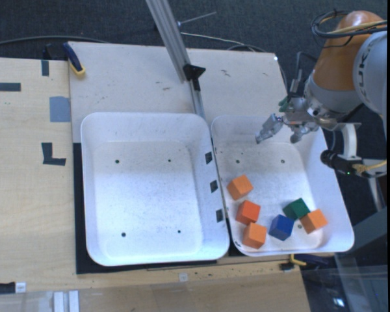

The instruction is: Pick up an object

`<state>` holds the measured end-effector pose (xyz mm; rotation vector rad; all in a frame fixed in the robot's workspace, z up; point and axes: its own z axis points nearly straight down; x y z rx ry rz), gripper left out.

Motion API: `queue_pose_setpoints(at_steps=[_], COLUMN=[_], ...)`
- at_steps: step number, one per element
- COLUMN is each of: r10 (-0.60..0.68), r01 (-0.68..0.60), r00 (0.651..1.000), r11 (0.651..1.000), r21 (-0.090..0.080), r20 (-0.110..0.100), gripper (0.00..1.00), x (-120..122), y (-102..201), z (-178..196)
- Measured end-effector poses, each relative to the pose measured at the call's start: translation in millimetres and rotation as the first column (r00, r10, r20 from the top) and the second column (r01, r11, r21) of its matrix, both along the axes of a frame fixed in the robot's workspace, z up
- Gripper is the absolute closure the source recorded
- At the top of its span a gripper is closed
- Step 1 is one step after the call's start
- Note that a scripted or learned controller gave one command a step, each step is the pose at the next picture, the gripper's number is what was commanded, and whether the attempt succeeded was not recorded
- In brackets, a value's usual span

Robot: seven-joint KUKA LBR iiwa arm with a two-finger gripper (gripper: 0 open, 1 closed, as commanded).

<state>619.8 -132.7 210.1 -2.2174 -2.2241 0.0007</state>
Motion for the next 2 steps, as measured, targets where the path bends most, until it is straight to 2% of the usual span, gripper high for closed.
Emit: queue_pose_setpoints(at_steps=[1, 2], r10=[-0.001, 0.000], r01=[0.001, 0.000], r00=[1.000, 1.000], r11=[1.000, 1.000], r21=[0.002, 0.000], r20=[-0.010, 0.006], gripper=[0.00, 0.00], x=[-40, -49], y=[35, 54], z=[-91, -14])
